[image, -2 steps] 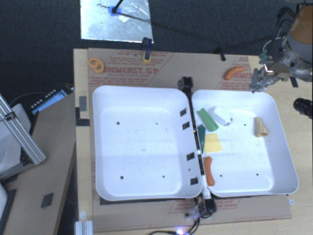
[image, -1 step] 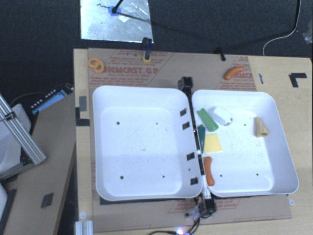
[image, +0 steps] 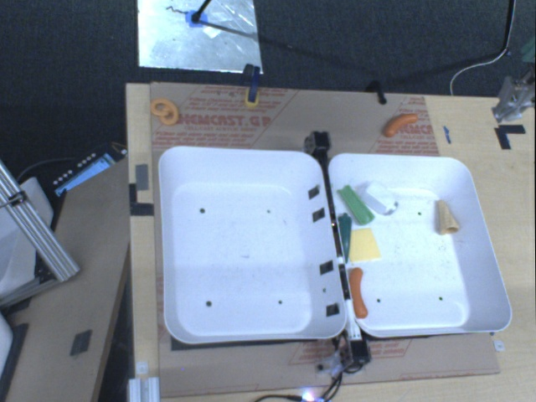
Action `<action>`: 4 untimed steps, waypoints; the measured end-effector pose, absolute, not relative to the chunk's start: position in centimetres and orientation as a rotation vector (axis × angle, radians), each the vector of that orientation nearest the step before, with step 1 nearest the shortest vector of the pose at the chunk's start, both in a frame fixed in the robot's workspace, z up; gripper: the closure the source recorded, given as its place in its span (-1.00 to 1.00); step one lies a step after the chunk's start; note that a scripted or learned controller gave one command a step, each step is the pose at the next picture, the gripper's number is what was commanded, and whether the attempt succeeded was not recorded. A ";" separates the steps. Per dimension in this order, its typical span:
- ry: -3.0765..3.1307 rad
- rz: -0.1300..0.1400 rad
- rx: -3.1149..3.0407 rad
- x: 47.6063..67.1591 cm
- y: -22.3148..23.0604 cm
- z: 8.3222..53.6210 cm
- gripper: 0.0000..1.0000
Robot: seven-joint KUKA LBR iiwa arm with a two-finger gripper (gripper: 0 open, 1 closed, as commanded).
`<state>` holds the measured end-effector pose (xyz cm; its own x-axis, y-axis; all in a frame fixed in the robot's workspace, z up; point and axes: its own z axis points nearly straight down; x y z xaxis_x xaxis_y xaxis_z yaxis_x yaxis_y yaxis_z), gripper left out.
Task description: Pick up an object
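Two white bins on your cardboard-topped bench, and the orange carrot (image: 358, 291) hugs the right bin (image: 477, 224)'s inner wall beside the yellow block (image: 364, 244), so your fingers may snag that wall.

You've got everything bunched in the right bin (image: 477, 224): green piece (image: 355, 204), white object (image: 381, 198), yellow square (image: 364, 244), orange carrot-ish stick (image: 357, 291) (hugging the divider), and a tan cone (image: 446, 217) sitting apart.
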<state>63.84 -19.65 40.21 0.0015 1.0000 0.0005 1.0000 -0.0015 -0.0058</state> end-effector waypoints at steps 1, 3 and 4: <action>-2.225 0.003 -2.214 66.9 -19.4 31.5 1.00; -2.228 -0.006 -2.232 66.6 -20.0 42.5 1.00; -2.220 0.004 -2.218 66.8 -20.6 34.1 1.00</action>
